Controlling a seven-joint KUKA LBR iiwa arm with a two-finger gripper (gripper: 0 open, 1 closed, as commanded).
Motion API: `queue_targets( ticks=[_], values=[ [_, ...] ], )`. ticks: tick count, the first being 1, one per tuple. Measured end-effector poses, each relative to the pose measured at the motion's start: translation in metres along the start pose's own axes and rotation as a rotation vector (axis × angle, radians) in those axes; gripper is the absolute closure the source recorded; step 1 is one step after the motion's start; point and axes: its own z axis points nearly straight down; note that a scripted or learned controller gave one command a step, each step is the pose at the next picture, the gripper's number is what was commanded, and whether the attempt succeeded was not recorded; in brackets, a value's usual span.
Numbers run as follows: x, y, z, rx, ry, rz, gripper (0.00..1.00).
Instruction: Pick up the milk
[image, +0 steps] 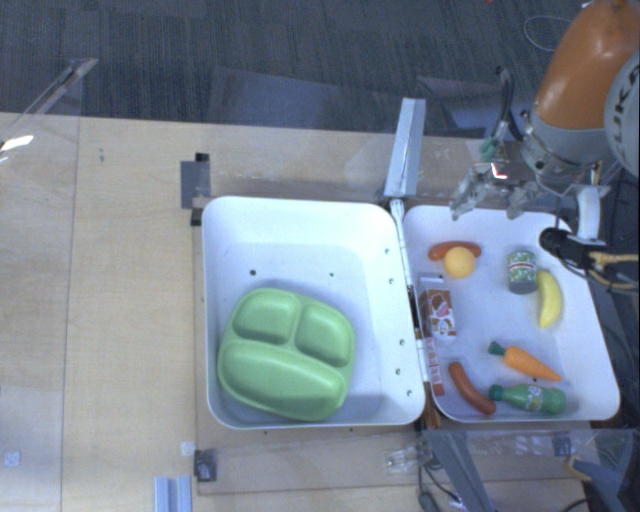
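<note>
Wooden bench surface (100, 300) fills most of the frame, bearing two shallow white bins side by side; dark carpet runs along the top edge. Near the bottom edge, in the lower right, the right bin (590, 395) holds a green bottle (528, 398) lying on its side, with a brown sausage (470, 388) just to its left. Slightly above these lies a carrot (524, 363), its green top pointing left. In the lower centre, the left bin (300, 225) contains a green divided tray (286, 353), turned upside down so that its three compartments bulge upward; it sits in the lower left part of that bin. Moving up the frame, the milk (439, 312), a small red and white carton, lies flat against the left wall of the right bin, about midway along it. To the right at the same level is a yellow banana (549, 299), set almost upright in the frame, and just above and left of it a small green can (521, 271). Toward the upper left part of the right bin rests a yellow lemon (459, 262), touching an orange-red piece (452, 249) behind it. Farther up, at the upper right, the gripper (493, 200) hangs above the top rim of the right bin, well apart from the milk; its two fingers are spread and hold nothing. Behind it rises the arm's orange band (585, 70). A grey metal bracket (405, 148) stands at the junction of the bins' top edges.
</note>
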Motion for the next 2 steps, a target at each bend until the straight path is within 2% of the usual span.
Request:
queue_targets(
  ticks=[1,2],
  values=[
    [-0.075,-0.046,0.076,0.0,-0.002,-0.01,0.0],
    [-0.073,-0.044,0.064,-0.008,-0.002,-0.014,1.0]
  ],
)
